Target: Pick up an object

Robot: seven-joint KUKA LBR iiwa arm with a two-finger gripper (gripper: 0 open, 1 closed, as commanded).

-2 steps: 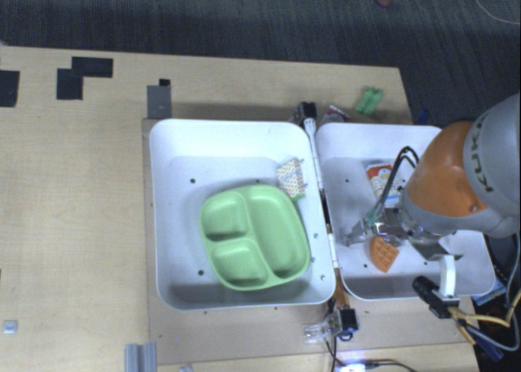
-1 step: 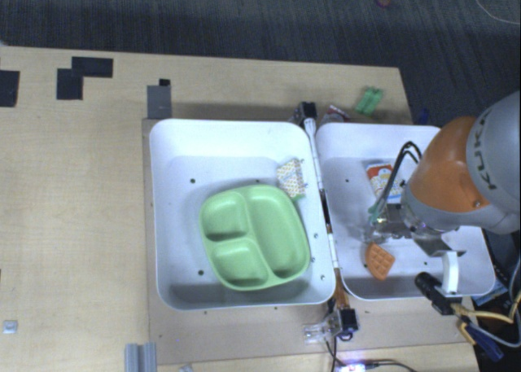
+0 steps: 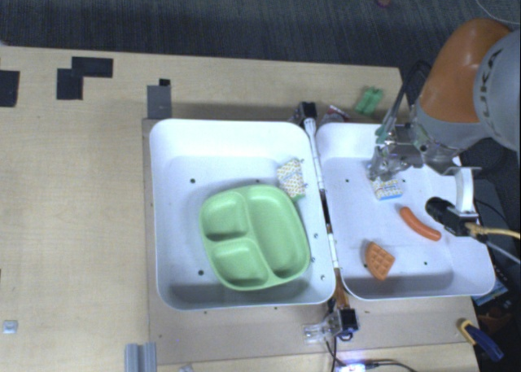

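1. Left bin (image 3: 171,199), white and shallow: holds a green divided plate (image 3: 256,236) with three compartments, lying tilted toward the near wall; a small crumpled patterned packet (image 3: 291,177) sits at the plate's far right corner, close to the wall between the bins.
2. Right bin (image 3: 350,269), white and shallow: holds an orange sausage (image 3: 419,224) near the right side, a waffle piece (image 3: 378,260) near the front, and a small blue-and-white packet (image 3: 388,190) toward the back.
3. Writing: print on the packets is too small to read.
4. Gripper (image 3: 384,168): lowered into the right bin, directly over the blue-and-white packet and touching or nearly touching it; finger opening cannot be told.
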